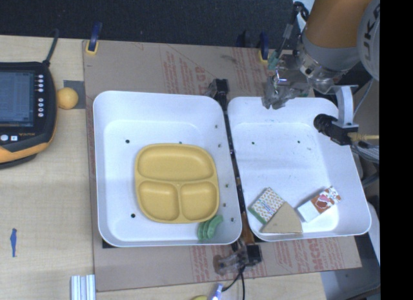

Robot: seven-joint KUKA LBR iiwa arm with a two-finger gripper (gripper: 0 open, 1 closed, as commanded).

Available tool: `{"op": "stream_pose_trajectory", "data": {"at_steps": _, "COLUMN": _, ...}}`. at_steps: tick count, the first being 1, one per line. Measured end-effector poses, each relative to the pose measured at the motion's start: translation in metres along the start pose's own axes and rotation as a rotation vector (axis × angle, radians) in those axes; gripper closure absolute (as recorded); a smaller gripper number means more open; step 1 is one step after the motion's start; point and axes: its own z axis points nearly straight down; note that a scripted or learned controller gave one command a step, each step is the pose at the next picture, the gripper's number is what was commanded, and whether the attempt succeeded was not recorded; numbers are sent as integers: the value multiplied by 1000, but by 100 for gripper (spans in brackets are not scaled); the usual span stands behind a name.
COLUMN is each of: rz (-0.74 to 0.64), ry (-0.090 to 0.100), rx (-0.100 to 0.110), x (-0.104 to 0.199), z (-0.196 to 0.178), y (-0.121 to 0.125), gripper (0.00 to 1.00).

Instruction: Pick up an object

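Above the far rim of the right bin [348,163] hung the pincer [276,99], tips pointing down at the bin's back-left corner. Nothing lay between or under its tips; how far apart they stood could not be told at this size. Step in hand, as judged: approach, before any grasp.

Candidate objects all sat at the bin's near edge, well apart from the pincer: a patterned green packet [266,204], a tan wedge [282,221] touching it, and a red-and-white box [321,203] just beside the wedge. Left bin [110,163] carried a yellow divided tray [175,182] and a small green piece [209,228] at the tray's near corner.

Next move would call for travel toward the near edge, then descent onto one item; the cluster is tight, so a clean pick looks doubtful.

Arm entered from the right, orange band [339,2] high, wrist roughly vertical over the counter [39,228].
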Motion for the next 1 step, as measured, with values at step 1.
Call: {"op": "stream_pose_trajectory", "data": {"at_steps": 1, "rz": -5, "ry": 0, "rx": 4, "x": 81, "z": 62, "y": 29, "gripper": 100}}
